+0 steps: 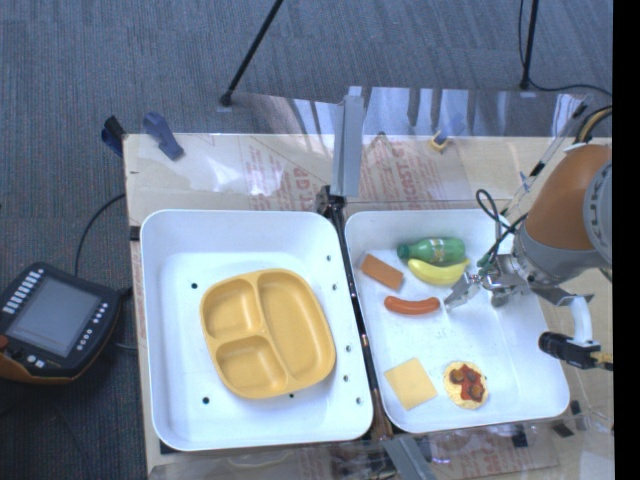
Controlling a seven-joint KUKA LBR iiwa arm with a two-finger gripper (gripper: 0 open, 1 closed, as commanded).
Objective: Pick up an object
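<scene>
Here the hand (462,291) hovers just beside the hot dog (411,306)

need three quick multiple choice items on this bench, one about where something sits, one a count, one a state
1. Where is the yellow divided tray?
A. in the left bin
B. in the right bin
C. on the floor

2. How many compartments does the tray have?
A. two
B. three
C. five

3. How does the hot dog lie in relation to the gripper?
A. clamped between its fingers
B. flat on the bin floor, just left of it
C. lifted above the bin

Key:
1 A, the yellow divided tray rests on the floor of the left bin.
2 B, two raised dividers split it into three wells.
3 B, the hot dog lies flat in the right bin, beside the gripper, below the banana and green bottle.
</scene>
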